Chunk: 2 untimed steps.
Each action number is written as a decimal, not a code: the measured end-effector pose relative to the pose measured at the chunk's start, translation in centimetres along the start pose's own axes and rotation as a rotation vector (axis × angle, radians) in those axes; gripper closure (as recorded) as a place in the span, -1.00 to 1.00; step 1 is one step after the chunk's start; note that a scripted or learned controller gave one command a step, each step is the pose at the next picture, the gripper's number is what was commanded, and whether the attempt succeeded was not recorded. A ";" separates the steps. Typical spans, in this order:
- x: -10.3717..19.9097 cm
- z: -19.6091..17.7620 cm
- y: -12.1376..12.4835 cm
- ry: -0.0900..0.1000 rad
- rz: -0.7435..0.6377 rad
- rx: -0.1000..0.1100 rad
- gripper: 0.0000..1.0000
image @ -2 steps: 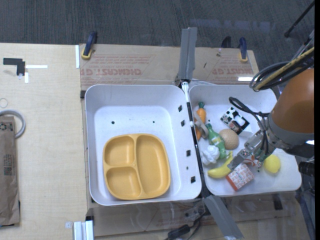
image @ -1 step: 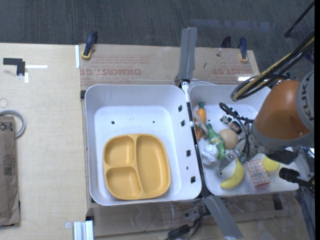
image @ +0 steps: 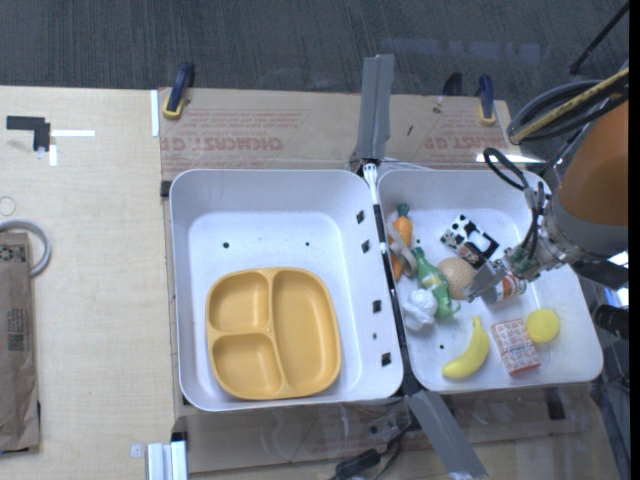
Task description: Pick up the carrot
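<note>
The carrot lies by the right bin's left wall, touching a green bottle; it looks light, stiff and slick, best pinched across its orange middle, while the tool hovers well apart, grip unreadable.

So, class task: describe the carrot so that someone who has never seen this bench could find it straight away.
Look in the right-hand white bin, along its left wall next to the divider. The carrot lies near the top of the pile there, above the green bottle. It is the only orange, tapering thing with a green leafy tip.
</note>
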<state>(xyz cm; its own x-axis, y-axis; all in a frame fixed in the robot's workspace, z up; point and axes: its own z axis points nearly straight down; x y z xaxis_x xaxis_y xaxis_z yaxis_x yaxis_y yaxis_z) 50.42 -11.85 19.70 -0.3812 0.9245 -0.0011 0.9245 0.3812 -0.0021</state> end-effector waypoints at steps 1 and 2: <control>2.1 7.1 -0.4 0.002 0.032 0.002 -1.00; 0.9 1.5 2.6 0.001 0.095 0.001 -1.00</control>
<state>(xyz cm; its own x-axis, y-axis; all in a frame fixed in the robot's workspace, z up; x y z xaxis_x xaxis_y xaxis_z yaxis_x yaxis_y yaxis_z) 52.51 -10.03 18.20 -0.2918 0.9565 -0.0006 0.9565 0.2918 -0.0035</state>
